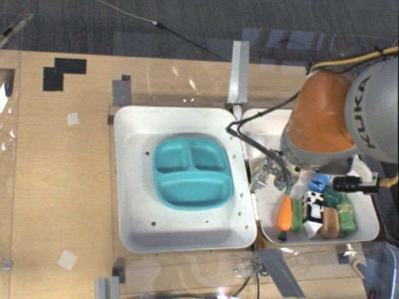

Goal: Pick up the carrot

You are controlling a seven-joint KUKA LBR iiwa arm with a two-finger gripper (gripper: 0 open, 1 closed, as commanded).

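Note:
The carrot [285,212] is orange with a green tip and lies in the right bin [269,228], near its front left corner. The arm, grey with a big orange band [321,120], hangs over the same bin. My gripper [276,174] sits just above and behind the carrot, close to its top end. Nothing is seen held in it. The wrist hides much of the bin's back part.
A teal divided plate [190,170] lies in the left bin [134,229]. Beside the carrot lie a green piece [296,220], a black-and-white block [313,205], a brown item [330,223], a blue piece [318,182] and green items [345,217]. Black cables [249,120] cross the bins' divide.

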